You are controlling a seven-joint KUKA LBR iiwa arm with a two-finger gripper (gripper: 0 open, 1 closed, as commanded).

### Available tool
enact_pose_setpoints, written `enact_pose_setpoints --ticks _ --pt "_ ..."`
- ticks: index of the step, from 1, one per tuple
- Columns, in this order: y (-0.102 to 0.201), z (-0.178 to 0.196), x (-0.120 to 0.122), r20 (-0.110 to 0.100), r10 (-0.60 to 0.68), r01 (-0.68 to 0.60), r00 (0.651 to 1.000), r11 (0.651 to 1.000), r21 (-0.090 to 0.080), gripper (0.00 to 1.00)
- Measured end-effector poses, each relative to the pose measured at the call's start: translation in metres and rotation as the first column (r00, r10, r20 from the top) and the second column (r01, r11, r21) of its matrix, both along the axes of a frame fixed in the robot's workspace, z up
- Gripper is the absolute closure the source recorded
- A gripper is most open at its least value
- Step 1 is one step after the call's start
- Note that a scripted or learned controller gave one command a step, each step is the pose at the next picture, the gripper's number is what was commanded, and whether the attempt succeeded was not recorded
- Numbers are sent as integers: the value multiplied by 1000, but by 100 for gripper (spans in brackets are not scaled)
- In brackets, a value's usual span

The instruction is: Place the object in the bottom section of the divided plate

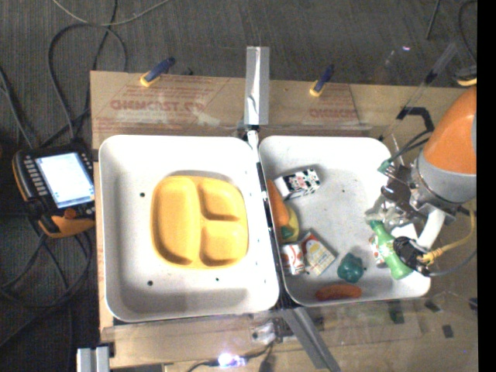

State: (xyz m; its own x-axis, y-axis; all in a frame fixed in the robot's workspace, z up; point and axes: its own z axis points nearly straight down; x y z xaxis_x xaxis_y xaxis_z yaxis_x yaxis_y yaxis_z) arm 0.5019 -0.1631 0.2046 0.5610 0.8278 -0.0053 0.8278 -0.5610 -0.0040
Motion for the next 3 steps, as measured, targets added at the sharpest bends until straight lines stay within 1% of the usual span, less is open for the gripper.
enact_pose_setpoints --ticks 1,2,3 --pt "70 12 42 1 -21 21 1000 1000 2 100" --pt "42 -64 35 0 -110 110 994 994 0 100" --pt "-24 -10 17 2 -247 247 969 969 -1 100"
